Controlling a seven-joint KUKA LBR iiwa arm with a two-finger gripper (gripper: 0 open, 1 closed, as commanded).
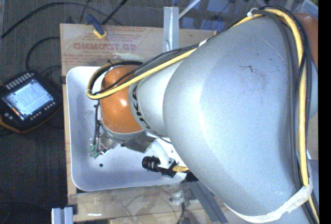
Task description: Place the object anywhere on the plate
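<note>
Grey arm [227, 114] blocks most of white bin [77, 114]; gripper [98, 148] at 8 o'clock, grip state cannot be told. Plate position should be confirmed before release.

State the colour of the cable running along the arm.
Yellow; the cable shows best in the camera view, looping over the arm's orange band.

Board [111, 44]: faded red print runs along its top, beyond the gripper [97, 148]; the letters are too blurred to read with certainty.
Pendant [27, 100]: its lit screen shows lines, too small to read.
Arm [232, 109]: dark letters sit just beside the orange band, mostly hidden, not readable.
</note>
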